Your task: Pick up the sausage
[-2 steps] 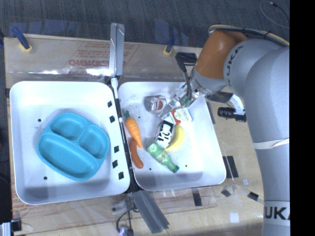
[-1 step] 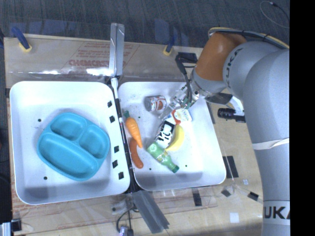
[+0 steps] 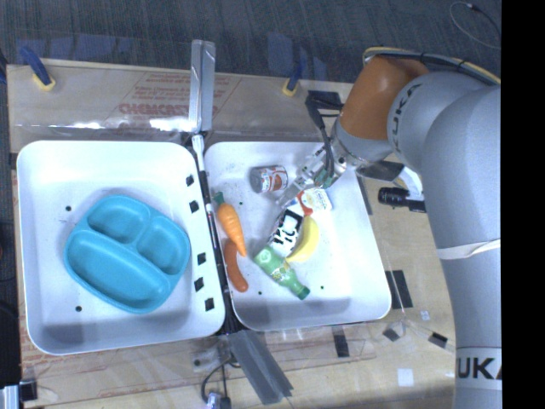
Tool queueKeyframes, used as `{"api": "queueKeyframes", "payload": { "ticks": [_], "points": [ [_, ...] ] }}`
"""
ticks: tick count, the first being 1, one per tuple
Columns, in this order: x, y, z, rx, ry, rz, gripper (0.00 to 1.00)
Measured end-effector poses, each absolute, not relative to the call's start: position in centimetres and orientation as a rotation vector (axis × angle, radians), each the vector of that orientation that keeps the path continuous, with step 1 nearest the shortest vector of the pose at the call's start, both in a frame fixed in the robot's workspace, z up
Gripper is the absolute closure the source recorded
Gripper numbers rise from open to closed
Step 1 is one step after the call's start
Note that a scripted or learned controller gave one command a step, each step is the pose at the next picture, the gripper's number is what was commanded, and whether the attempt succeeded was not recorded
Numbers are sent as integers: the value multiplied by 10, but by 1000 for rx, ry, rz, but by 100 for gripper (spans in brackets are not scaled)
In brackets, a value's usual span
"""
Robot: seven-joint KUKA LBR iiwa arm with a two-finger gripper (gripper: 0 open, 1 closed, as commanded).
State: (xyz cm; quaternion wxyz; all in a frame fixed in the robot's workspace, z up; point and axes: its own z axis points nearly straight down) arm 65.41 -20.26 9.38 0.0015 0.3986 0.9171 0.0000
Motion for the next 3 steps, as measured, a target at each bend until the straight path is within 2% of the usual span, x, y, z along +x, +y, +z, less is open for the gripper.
{"api": "queueKeyframes", "payload": {
  "ticks": [3],
  "points": [
    [654,-203,93,1223,2895,0,0]
  ]
}}
